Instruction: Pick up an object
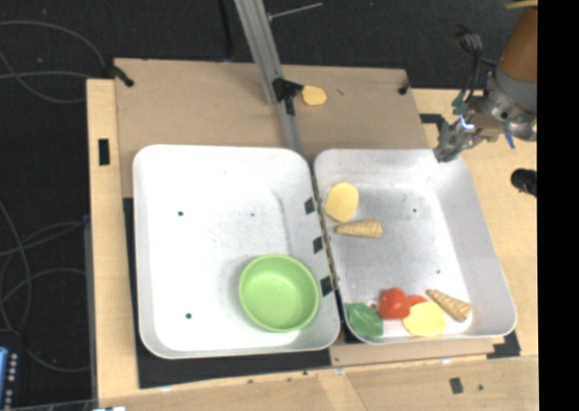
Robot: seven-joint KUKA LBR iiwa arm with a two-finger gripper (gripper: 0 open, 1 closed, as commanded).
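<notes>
Left bin: holds a green bowl, upright, near the front right corner. Nothing else in it.

Behind the bins, on the brown board: a small yellow piece beside the foot of a slanted metal post.

Right bin: a yellow round piece near the left wall, with a tan cone just in front of it, lying on its side. Along the front edge, a cluster: green piece, red piece, yellow piece, and a second cone, all close together, some touching.

Far right: gripper hangs over the back right corner of the right bin, at or just outside the rim. Arm enters from the right, orange band visible above the wrist. Nothing seen between the fingers. Too small and dark to judge whether the jaws stand apart or together; cannot tell.

Step, as judged: approach, no grasp yet. No target picked out by the pose; every candidate lies well apart from the gripper.

Next move calls for: travel leftward and forward into the bin, then descent over one item. The round yellow piece and the cone beside it sit clear of the cluster and look the easier picks. The front cluster risks nudging neighbours or closing on two things at once. Items by the walls leave little finger room.
</notes>
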